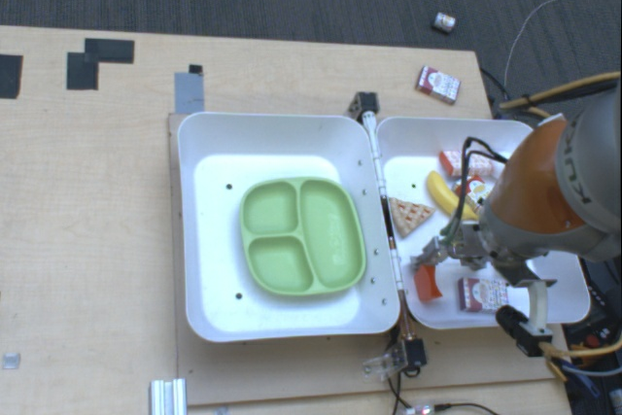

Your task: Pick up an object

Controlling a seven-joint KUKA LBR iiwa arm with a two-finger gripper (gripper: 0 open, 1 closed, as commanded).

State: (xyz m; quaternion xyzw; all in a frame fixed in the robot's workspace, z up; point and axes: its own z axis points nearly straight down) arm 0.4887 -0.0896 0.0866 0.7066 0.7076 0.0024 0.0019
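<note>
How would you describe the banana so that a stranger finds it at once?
Look at the right bin, the one the arm reaches over. Near its middle lies the banana, beside the waffle. It is the only yellow, curved thing there.

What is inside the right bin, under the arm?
In the right bin: a banana, a waffle slice, a red block and two red-and-white packets. The arm covers the rest of the bin.
</note>
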